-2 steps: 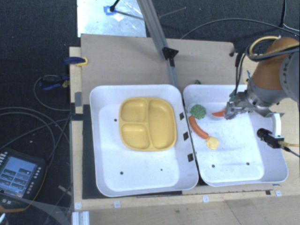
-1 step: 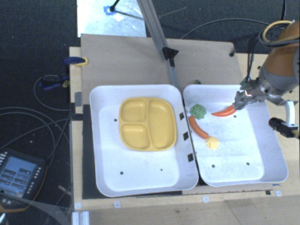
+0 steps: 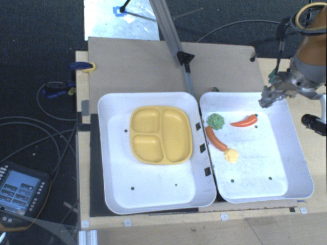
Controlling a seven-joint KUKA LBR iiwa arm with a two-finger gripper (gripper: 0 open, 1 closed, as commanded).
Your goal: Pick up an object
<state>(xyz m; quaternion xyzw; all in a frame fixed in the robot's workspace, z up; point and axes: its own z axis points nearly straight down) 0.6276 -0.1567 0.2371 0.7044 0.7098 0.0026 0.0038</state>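
Hanging over the 1 o'clock corner of the right bin (image 3: 301, 188), the gripper (image 3: 267, 99) at the end of the grey arm (image 3: 306, 60) with its orange band; cannot tell whether spread or pressed together, with nothing seen between the tips. Lying just below and toward 8 o'clock of the gripper, near but apart from it, one red chili pepper (image 3: 244, 121), with open white floor between. Resting at 9 o'clock of the pepper, one green broccoli floret (image 3: 215, 120), and touching or nearly touching its lower edge, one orange sausage (image 3: 216, 138) slanting toward 5 o'clock, ending just beside one small yellow piece (image 3: 231, 156). Counting four small things in the right bin, all gathered in its upper left part, none stacked over another. Sitting in the left bin (image 3: 117, 188), one yellow divided plate (image 3: 160, 135) with three compartments, placed toward the bin's upper middle. Counting two white bins side by side, edges meeting along black clips (image 3: 202, 148). Crossing the cardboard backing (image 3: 133, 65) at 12 o'clock, one slanted metal pole (image 3: 168, 24), reaching down to the seam between the bins. Lying off the bench at 8 o'clock, one handheld control pendant (image 3: 18, 188) amid dark cables.
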